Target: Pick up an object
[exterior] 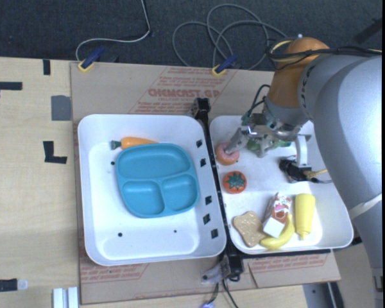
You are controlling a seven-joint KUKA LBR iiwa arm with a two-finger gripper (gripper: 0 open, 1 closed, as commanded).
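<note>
Arm's bent down over the right bin (339, 236) with the claw (260, 140) at its back edge, can't tell its state, blue tray (157, 178) way off to its left in the left bin, pink donut (228, 153) just left, tomato (234, 181) and banana (279, 239) nearer the front.

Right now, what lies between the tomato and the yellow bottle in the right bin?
In the camera view, a small red-and-white carton lies between the tomato and the yellow bottle, nearer the bottle; the rest is bare bin floor.
</note>
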